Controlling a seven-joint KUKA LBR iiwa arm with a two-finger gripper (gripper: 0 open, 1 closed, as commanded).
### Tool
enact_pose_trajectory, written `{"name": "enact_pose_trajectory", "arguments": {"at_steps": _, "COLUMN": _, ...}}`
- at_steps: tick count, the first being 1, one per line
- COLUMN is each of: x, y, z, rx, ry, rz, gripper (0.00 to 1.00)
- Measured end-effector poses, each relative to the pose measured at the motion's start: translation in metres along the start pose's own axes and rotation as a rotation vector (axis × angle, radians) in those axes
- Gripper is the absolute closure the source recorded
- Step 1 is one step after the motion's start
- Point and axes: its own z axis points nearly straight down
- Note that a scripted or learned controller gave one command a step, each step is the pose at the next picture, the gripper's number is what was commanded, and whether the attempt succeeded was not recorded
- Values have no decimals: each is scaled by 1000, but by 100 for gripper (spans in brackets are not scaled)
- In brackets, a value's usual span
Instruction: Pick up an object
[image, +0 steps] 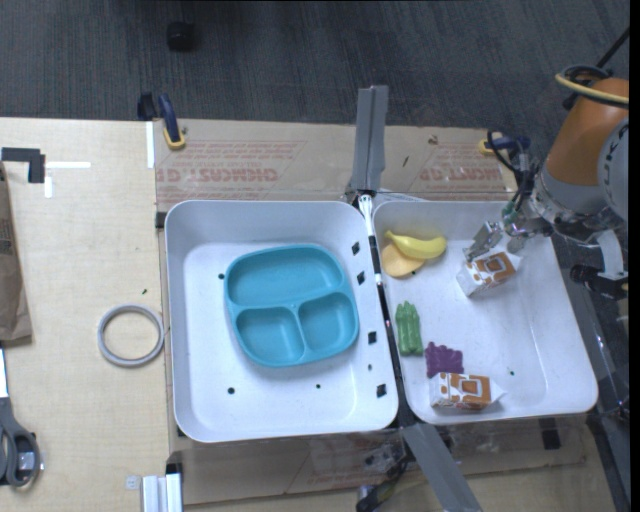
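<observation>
Gripper (490, 243) is hovering in the right bin (560, 330), fingers closing on a small white-and-orange carton (489, 271) beside the banana (418, 244)

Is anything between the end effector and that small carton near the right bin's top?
Nothing visible. The end effector sits just above the small carton in the right bin; the banana lies off to the side.

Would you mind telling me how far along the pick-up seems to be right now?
Done: the gripper has reached the right bin, directly above the small carton. In hand: whether it actually grips the carton cannot be judged. Left: a clear lift; the banana, green toy, purple toy and second carton lie untouched.
</observation>
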Motion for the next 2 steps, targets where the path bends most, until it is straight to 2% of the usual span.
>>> {"name": "enact_pose_trajectory", "arguments": {"at_steps": 1, "x": 0, "y": 0, "z": 0, "rx": 0, "ry": -1, "rz": 1, "gripper": 0}}
{"name": "enact_pose_trajectory", "arguments": {"at_steps": 2, "x": 20, "y": -53, "z": 0, "rx": -4, "ry": -11, "rz": -510, "gripper": 0}}
